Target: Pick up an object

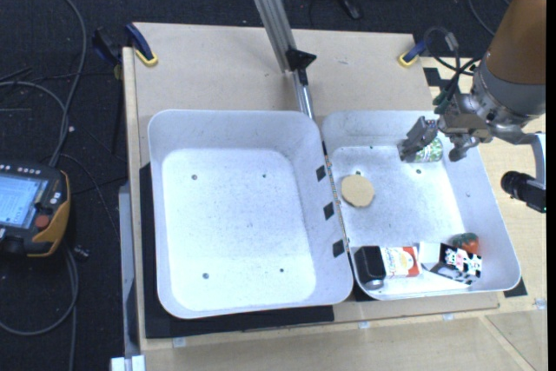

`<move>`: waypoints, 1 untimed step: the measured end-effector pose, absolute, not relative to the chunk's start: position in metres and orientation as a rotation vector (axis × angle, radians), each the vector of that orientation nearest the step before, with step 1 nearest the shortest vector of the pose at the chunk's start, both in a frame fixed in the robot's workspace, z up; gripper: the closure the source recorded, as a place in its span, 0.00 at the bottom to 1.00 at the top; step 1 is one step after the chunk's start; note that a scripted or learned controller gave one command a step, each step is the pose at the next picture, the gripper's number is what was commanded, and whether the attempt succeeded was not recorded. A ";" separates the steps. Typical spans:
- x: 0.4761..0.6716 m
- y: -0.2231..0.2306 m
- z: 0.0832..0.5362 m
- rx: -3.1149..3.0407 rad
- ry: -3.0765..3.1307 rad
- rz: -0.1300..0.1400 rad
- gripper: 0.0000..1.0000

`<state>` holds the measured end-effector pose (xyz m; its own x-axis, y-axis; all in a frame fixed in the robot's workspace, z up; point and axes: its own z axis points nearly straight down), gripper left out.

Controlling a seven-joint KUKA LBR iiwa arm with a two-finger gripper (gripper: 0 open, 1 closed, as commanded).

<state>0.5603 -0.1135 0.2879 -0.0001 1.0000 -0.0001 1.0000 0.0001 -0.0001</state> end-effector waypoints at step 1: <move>0.563 -0.116 0.245 2.224 2.223 -0.004 0.00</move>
<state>0.5626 -0.1157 0.2451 0.0001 1.0000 0.0004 1.0000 -0.0001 -0.0036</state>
